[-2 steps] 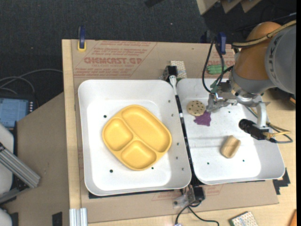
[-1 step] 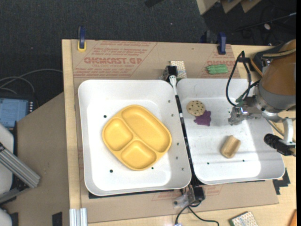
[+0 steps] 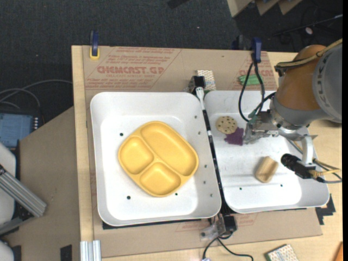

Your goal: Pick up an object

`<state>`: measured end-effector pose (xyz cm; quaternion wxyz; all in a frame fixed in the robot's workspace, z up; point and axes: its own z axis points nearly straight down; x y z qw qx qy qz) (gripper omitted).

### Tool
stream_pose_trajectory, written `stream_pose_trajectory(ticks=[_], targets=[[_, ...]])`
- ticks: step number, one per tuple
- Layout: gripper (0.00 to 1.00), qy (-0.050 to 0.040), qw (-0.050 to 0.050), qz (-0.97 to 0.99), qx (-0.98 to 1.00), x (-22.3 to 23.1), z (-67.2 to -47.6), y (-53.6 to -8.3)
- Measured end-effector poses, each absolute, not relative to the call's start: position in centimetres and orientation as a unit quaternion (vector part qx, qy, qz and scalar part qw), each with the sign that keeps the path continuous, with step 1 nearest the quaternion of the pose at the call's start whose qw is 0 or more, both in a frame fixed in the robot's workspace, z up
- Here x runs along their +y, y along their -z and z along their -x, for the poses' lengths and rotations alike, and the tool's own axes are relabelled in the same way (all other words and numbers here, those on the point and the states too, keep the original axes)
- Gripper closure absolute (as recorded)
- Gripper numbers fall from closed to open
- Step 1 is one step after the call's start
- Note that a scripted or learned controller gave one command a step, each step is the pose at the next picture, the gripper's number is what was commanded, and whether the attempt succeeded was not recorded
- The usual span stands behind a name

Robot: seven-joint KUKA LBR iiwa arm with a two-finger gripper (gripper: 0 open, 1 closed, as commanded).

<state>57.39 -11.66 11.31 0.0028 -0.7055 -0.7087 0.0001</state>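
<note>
**Gripper low beside the purple piece, nothing lifted yet**

A small purple object (image 3: 235, 138) lies on the floor of the right bin (image 3: 272, 197), close to the wall it shares with the left bin. It looks like the thing the arm is going for. The gripper (image 3: 251, 133) is down just beside it, on its right side, perhaps touching it. I cannot tell if the claw is open or closed, because the wrist hides that part. The purple piece seems to rest on the bin floor, so I judge the pick is not done: closing and lifting are left.

Just above it lies a round speckled cookie (image 3: 226, 125), and further right a tan block (image 3: 266, 169), apart from the gripper. In the left bin (image 3: 109, 145) sits a yellow divided tray (image 3: 157, 157).
</note>
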Motion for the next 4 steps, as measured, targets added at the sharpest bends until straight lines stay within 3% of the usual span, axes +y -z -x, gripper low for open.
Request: stream_pose_trajectory(ticks=[1,2,3,4], targets=[[0.00,-0.0004,0.001,0.707,-0.707,-12.0,-57.4,-11.4],[0.00,0.0009,-0.002,0.706,-0.708,-10.0,-61.5,-8.3],[1.00,0.0012,-0.002,0.707,-0.707,-10.1,-61.4,-9.5],[1.00,0.0025,-0.002,0.706,-0.709,-5.0,-58.9,-19.0]])
